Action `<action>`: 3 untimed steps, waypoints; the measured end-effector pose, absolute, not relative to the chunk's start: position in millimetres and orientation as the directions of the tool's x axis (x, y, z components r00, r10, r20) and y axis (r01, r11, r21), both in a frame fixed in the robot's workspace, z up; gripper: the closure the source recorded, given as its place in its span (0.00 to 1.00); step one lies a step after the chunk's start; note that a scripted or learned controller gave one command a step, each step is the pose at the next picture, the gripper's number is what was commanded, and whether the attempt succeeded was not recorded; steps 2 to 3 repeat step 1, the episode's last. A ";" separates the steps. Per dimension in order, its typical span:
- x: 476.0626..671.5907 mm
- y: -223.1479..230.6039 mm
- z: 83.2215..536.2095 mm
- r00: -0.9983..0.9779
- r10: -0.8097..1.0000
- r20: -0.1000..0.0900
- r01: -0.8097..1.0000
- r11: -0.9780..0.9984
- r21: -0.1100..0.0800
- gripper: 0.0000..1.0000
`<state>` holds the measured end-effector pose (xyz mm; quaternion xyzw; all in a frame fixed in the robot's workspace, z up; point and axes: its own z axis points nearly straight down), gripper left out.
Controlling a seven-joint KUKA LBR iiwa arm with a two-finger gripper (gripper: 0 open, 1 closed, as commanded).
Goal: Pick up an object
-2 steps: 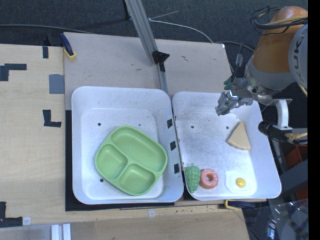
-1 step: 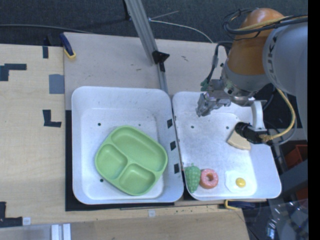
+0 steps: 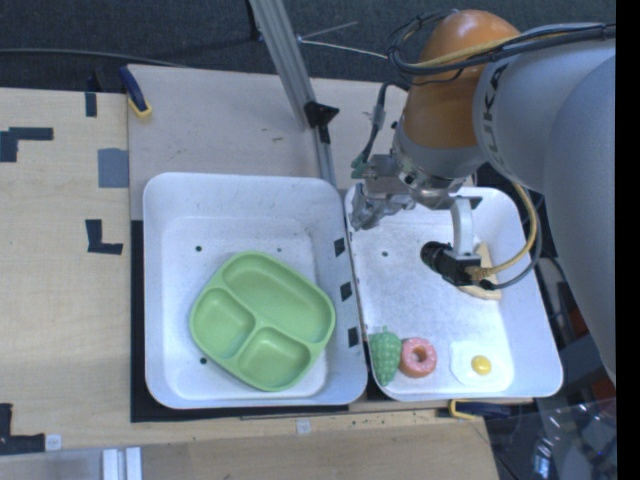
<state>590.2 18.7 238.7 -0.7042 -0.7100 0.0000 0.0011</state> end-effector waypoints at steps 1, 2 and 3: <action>605.5 73.2 243.1 -0.008 1.000 0.002 1.000 0.008 -0.001 1.00; 605.5 73.2 243.1 -0.008 1.000 0.002 1.000 0.008 -0.001 1.00; 605.5 73.2 243.1 -0.008 1.000 0.002 1.000 0.008 -0.001 1.00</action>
